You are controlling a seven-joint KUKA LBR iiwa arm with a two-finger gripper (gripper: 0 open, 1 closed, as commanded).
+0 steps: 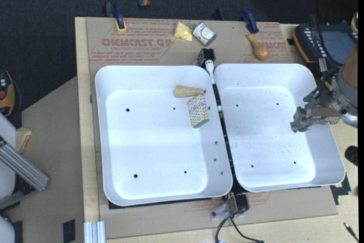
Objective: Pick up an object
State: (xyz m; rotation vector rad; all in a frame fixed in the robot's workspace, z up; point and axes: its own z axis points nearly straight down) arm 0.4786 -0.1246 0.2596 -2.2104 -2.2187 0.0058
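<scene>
The left bin (114, 139) holds a patterned packet (198, 110) and cone (188, 91); the tool (300, 124), whose state I cannot tell, hovers well apart over the right bin (267, 168) and risks grasping nothing.

The left bin (114, 139) is offering open floor everywhere except its upper right part, where a tan cone-shaped piece (188, 91) and a patterned packet (198, 110) are lying touching. Right of that bin, the gripper (300, 122) is crowding the right bin's (267, 179) far wall.
</scene>
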